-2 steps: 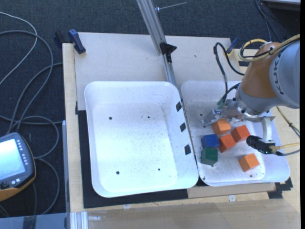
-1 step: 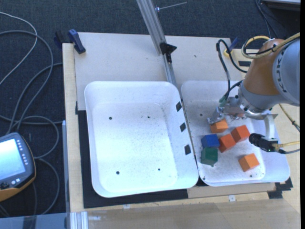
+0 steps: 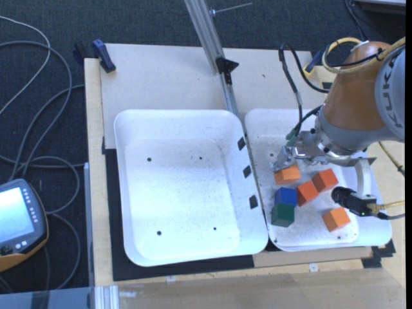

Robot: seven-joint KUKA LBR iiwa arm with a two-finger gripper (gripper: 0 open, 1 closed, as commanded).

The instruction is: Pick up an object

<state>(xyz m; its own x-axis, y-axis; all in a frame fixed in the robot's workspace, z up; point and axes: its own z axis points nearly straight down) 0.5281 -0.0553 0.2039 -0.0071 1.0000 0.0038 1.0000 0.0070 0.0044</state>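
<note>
The claw point(image 3: 288, 163) is low over the far-left part of the right bin point(image 3: 261, 131), its metal fingers pointing left and downward from the grey wrist, which carries an orange band above it. The fingertips sit right at the far edge of an orange block point(image 3: 288, 174), seemingly touching its top, yet the block lies on the bin floor and is not between the fingers. From this slant I cannot tell whether the fingers stand wide or narrow.

Just near of that orange block lies a blue block point(image 3: 286, 196), and touching its near side a dark green block point(image 3: 282, 215). To the right of the blue one sits a red-orange block point(image 3: 308, 191), and just beyond it to the far right a second red-orange block point(image 3: 326, 178), the two corner to corner. Nearer and further right is another orange block point(image 3: 336, 219), apart from the rest. A black cylindrical part point(image 3: 347, 201) on the arm hangs just far of this last block.

The left bin point(image 3: 129, 131) lies beside the right one, their rims meeting, with black clips point(image 3: 246, 170) along the join. A slanted aluminium post point(image 3: 203, 28) rises from the bench's far side. A blue clamp point(image 3: 103, 55) sits at the bench's far-left corner. Cables point(image 3: 26, 108) trail over the dark floor at left, near a handheld pendant point(image 3: 19, 221) with a lit screen.
</note>
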